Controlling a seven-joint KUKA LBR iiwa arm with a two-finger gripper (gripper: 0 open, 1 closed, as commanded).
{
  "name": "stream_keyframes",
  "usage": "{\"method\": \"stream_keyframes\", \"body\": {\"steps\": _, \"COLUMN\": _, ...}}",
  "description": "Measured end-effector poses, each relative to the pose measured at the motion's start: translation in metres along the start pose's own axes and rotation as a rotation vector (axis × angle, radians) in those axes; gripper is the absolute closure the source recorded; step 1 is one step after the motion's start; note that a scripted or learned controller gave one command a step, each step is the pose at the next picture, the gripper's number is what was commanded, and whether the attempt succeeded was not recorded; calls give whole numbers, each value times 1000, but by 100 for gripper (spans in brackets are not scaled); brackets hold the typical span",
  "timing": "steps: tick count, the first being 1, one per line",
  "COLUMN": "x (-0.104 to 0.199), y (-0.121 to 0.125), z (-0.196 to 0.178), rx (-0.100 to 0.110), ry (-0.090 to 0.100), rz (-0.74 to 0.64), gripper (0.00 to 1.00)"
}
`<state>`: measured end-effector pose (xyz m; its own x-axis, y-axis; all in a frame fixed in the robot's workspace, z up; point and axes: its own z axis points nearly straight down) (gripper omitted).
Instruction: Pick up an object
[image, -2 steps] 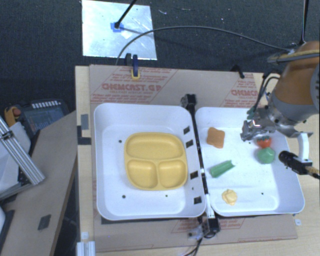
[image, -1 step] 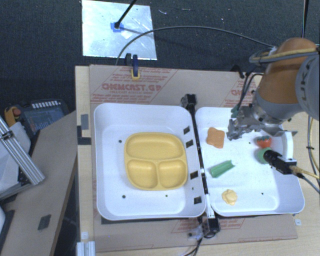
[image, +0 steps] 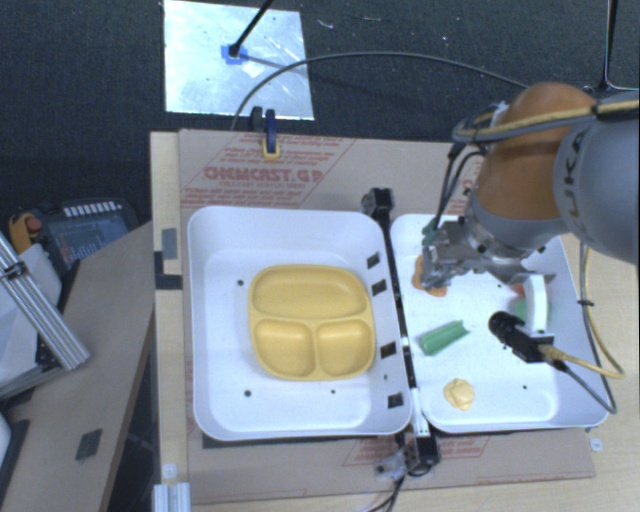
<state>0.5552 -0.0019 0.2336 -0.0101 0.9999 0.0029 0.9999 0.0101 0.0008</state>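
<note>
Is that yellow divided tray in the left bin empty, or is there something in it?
Empty. All three compartments of the yellow tray show only bare yellow plastic.

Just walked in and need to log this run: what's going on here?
The arm reaches into the right bin, its gripper low near the bin's far left corner, right by a small orange thing. I cannot tell whether it has hold of it. A green block and a small yellow piece lie loose nearer the front. The left bin holds a yellow divided tray.
</note>
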Motion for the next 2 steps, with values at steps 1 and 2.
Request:
{"method": "stream_keyframes", "body": {"steps": 1, "x": 50, "y": -9, "z": -6, "rx": -1, "ry": 0, "rz": 0, "gripper": 100}}
{"method": "stream_keyframes", "body": {"steps": 2, "x": 105, "y": -15, "z": -8, "rx": 0, "ry": 0, "rz": 0, "gripper": 100}}
